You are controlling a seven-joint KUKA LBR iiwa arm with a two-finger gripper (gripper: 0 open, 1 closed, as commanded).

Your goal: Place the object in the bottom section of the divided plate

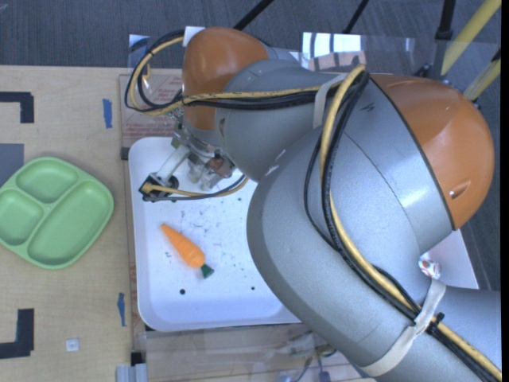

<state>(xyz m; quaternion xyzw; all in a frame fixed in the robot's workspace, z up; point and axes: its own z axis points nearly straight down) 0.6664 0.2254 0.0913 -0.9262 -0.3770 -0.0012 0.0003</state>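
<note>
carrot [184, 248], orange, green stub end, lying slantwise in white bin [163, 293]

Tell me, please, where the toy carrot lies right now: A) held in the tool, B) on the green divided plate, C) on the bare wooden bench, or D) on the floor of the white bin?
D: the toy carrot lies in the white bin, apart from the green divided plate.
</note>
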